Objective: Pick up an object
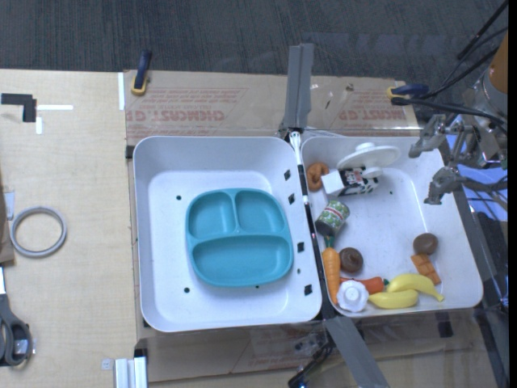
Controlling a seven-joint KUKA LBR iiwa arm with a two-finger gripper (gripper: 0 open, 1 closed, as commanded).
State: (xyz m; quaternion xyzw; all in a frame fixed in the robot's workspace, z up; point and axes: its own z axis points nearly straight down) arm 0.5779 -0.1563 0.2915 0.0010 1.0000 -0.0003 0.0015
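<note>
My gripper (430,168) hangs over the upper right part of the right bin (401,217), open, with nothing between its fingers. Below it in that bin lie a brown ball (426,243), an orange piece (426,267) and a yellow banana (406,291). Along the bin's left side are a small donut (317,171), a black-and-white cow-patterned toy (358,179) under a white lid (368,155), a green can (332,215), a carrot (331,269), a dark brown donut (350,259) and a white-capped bottle (352,296).
The left bin (161,241) holds a teal divided plate (239,237). A grey divider post (300,87) stands between the bins at the back. A tape ring (36,231) and scissors (14,338) lie on the bench at left.
</note>
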